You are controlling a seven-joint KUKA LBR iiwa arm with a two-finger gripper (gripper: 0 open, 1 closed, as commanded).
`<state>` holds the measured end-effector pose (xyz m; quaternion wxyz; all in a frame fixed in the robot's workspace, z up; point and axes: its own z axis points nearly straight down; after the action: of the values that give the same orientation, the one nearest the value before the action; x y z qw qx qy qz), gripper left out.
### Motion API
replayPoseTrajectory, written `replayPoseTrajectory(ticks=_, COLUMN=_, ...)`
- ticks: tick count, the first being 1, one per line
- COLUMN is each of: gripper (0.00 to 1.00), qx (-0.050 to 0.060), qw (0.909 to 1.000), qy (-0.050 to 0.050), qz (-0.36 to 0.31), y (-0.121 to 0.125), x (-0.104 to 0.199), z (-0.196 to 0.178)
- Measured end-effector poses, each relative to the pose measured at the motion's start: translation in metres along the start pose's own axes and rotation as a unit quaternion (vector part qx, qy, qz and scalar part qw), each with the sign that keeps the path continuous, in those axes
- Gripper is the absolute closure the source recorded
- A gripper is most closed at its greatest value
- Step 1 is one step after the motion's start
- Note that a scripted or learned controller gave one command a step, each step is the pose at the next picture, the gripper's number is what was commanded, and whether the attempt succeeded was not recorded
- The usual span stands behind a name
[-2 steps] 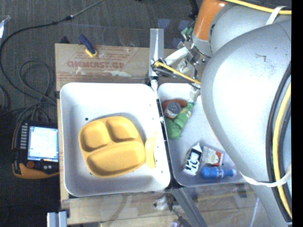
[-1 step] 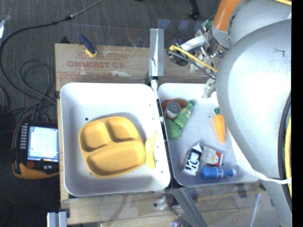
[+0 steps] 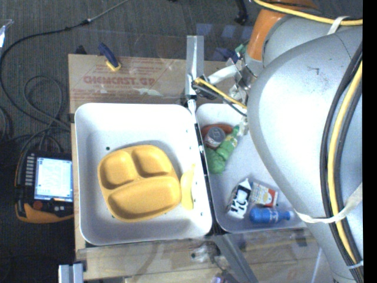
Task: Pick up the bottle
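At the near edge of the right bin [image 3: 221,220], a blue bottle [image 3: 270,216] is seen lying on its side, its length running left to right along the bin's front wall. Just behind it and touching it, a small black-and-white carton [image 3: 240,200] is found, with a small red-and-white box [image 3: 265,196] beside it on the right. Further back in the same bin, a green bottle [image 3: 222,152] is laid at a slant, and a round brown can [image 3: 214,135] is set just behind and left of it, the two touching.

In the left bin [image 3: 88,134], a yellow tray [image 3: 140,180] with three compartments is placed near the middle, and a pale yellow strip [image 3: 187,187] is seen leaning against the bin's right wall beside it.

Much of the right side is covered by the grey arm [image 3: 300,117], which is reached in over the right bin; its orange band [image 3: 265,22] is seen at the far end. The gripper is hidden behind the arm's body, so whether it is wide, narrow or holding something cannot be told.

Beyond the bins, a brown cardboard sheet [image 3: 126,81] is spread on the bench, and a handheld controller [image 3: 47,184] is laid on the floor at the left
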<state>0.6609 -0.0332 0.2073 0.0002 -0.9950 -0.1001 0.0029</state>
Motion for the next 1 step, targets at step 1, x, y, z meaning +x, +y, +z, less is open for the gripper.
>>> replayPoseTrajectory(ticks=1, gripper=0.0, qx=-0.002, qw=1.0, qy=0.0, qz=0.001, y=0.0341, x=-0.0066, z=0.0025)
